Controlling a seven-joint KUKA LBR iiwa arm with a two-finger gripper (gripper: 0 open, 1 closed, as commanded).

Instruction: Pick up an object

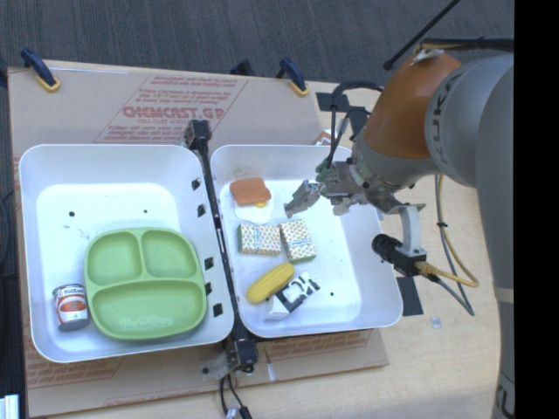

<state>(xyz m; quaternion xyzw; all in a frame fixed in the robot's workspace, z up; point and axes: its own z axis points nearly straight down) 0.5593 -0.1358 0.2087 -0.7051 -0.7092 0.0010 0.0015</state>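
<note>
We record a light wooden bench [454, 356], seen bare at the right and lower right. Flat on it lies a brown cardboard sheet [105, 103] with red print, held at its far edge by blue-and-yellow clamps [40, 70]; we count three of these. On the cardboard sit two shallow white bins, side by side and touching along a black joining strip [210, 225]: the left bin [39, 182] and the right bin [371, 299]. A black clip [238, 354] sits at the near end of that strip, with thin cables trailing off the near edge. A small pale scrap [434, 322] lies on the bare wood beside the right bin.
</note>
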